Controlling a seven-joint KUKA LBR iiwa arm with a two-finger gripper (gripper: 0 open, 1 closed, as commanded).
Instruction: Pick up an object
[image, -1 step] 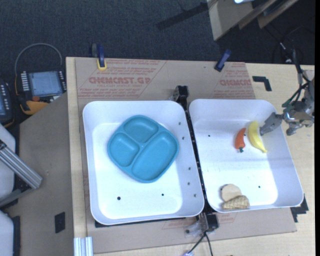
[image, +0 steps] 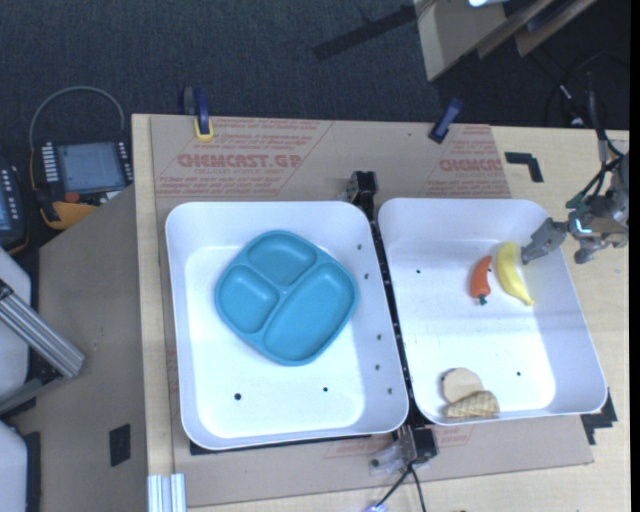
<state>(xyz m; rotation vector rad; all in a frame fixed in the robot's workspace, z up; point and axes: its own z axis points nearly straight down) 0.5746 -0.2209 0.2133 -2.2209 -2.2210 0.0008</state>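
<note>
A yellow banana (image: 513, 273) lies in the upper right of the right bin (image: 440, 330), with a small red pepper (image: 482, 279) just to its left. A round tan bread piece (image: 461, 383) and a ridged pastry (image: 472, 405) rest near that bin's front wall. My gripper (image: 556, 250) hovers over the bin's right rim, just right of the banana. Its two grey fingers stand apart, open, with nothing between them.
A blue divided plate (image: 287, 297) sits in the middle of the left bin (image: 200, 390). A black divider strip (image: 386, 300) runs between the bins. Clamps hold the cardboard base (image: 300, 145) at the far edge.
</note>
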